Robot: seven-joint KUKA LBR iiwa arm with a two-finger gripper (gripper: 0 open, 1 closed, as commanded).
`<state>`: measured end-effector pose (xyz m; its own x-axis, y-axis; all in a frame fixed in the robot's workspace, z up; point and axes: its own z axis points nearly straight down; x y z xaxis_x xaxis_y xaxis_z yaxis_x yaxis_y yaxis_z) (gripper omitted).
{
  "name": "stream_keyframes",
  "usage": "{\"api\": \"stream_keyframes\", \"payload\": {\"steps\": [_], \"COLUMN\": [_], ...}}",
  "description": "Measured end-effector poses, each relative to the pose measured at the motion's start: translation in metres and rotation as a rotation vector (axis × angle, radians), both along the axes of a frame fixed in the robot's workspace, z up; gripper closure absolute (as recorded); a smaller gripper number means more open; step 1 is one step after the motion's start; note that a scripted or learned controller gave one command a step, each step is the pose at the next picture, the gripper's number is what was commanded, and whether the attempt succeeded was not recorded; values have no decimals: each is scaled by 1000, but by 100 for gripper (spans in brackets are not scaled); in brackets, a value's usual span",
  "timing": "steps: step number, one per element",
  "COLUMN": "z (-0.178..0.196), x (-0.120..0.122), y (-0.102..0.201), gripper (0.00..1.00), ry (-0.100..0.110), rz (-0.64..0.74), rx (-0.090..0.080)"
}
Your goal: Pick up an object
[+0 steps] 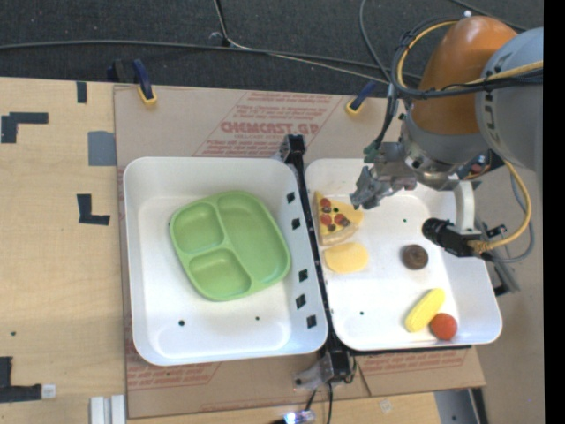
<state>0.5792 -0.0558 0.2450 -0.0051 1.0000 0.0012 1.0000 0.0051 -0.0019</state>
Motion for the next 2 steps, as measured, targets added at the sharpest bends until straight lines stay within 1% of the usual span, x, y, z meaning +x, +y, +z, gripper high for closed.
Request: {"api": "stream_keyframes", "payload": {"steps": [1, 2], "z": [-9, -23], "x": [-4, -18], "y": [58, 107], "gripper": [100, 100], "ry": [0, 2], "rz": [2, 0], "rx": [0, 0]}}
